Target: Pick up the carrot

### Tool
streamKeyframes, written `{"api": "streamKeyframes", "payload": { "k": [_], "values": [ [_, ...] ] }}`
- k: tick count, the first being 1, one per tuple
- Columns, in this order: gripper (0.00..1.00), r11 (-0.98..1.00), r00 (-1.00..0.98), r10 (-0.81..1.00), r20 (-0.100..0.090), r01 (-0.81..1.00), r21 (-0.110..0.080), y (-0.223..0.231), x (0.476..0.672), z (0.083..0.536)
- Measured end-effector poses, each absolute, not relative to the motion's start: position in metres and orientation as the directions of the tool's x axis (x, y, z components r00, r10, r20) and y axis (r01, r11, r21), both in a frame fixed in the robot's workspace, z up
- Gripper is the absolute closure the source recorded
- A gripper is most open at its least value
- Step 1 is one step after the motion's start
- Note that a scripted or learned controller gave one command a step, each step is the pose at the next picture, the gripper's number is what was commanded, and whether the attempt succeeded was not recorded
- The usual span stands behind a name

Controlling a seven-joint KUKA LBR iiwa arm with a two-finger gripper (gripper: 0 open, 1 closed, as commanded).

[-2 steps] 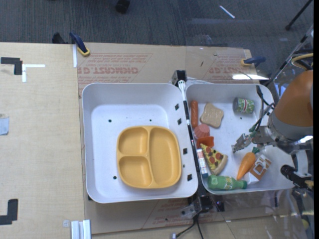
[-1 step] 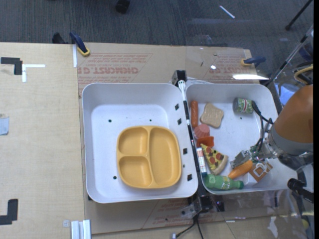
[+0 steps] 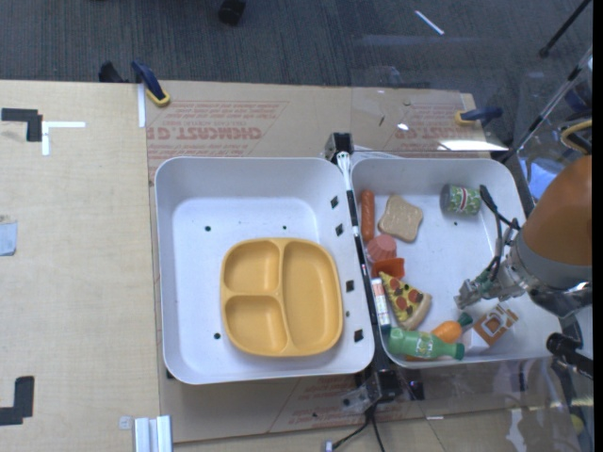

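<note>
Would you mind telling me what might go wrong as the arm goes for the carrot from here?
1. The carrot lies tight against the green bottle, so the tool may nudge or catch the bottle instead.
2. The small orange-and-white box sits just beside the carrot under the tool; it could be knocked or grabbed.
3. The carrot is near the right bin's front wall, leaving little room.

A yellow divided plate sits in the left bin; toast slice in the right bin.

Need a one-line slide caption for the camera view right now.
Gripper hovers in the right bin just above the carrot, beside a green bottle.
</note>
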State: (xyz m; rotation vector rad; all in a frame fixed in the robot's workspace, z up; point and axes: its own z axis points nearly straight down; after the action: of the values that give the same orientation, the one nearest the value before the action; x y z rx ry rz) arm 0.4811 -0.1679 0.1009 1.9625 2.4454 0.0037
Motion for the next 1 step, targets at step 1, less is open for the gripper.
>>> {"api": "streamKeyframes", "payload": {
  "k": [1],
  "values": [
    [0.0, 0.217, -0.217, 0.976, -0.003, 0.976, 0.006, -0.1679, 0.4811, 0.1009]
  ]
}}
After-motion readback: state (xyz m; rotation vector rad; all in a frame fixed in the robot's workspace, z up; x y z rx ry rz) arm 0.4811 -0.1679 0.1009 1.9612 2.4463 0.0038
